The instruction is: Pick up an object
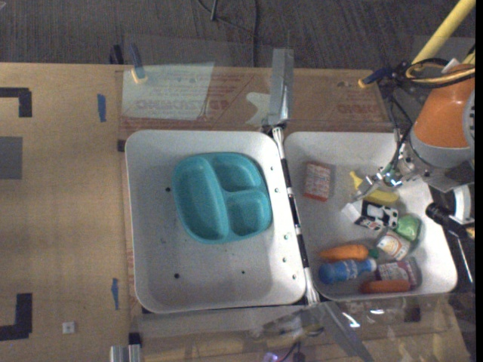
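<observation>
Over the right bin [332, 145], the claw [383, 178] hangs low; I cannot tell whether it is spread or pinched. Just under it lie a yellow piece [381, 197] and a black-and-white box [375, 214], the likeliest picks. Nearby sit a green lump [408, 226], carrot [343, 253], blue bottle [345, 271] and red card [318, 180]. The teal tray [222, 196] fills the left bin [151, 277]. Crowding could make the grab slip or snag two things

The gripper [377, 181] hangs over the right bin [332, 148], just above a black-and-white carton [375, 214]. A card [318, 180] lies to its left; a carrot [344, 253] and bottle [346, 271] sit below. The teal tray [222, 196] is far left.
</observation>
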`<state>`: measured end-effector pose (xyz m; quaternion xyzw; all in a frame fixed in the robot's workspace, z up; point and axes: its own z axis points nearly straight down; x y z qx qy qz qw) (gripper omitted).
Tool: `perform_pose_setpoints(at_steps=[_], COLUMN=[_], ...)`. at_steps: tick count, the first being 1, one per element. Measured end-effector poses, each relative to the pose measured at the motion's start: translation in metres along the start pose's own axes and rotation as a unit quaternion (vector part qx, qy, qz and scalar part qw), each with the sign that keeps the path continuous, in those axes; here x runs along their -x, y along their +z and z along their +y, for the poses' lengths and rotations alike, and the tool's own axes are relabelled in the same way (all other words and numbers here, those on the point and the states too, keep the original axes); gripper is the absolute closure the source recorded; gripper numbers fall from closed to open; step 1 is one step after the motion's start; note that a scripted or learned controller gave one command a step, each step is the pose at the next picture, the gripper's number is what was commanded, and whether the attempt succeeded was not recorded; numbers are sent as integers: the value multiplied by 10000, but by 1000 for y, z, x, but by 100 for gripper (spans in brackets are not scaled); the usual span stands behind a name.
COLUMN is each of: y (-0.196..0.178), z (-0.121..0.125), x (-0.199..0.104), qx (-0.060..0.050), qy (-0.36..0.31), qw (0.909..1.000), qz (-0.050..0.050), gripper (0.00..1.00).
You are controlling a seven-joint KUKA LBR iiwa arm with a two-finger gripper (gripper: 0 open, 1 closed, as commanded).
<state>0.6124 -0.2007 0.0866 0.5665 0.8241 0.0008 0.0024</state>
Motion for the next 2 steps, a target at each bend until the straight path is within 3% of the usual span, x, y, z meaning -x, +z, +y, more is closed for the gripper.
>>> perform_pose_setpoints(at_steps=[1,2], y=[-11,-87], z=[1,43], x=[3,-38], qx=[26,-12], qy=[21,1087], qw=[10000,9941], qz=[-26,2], gripper=[100,100])
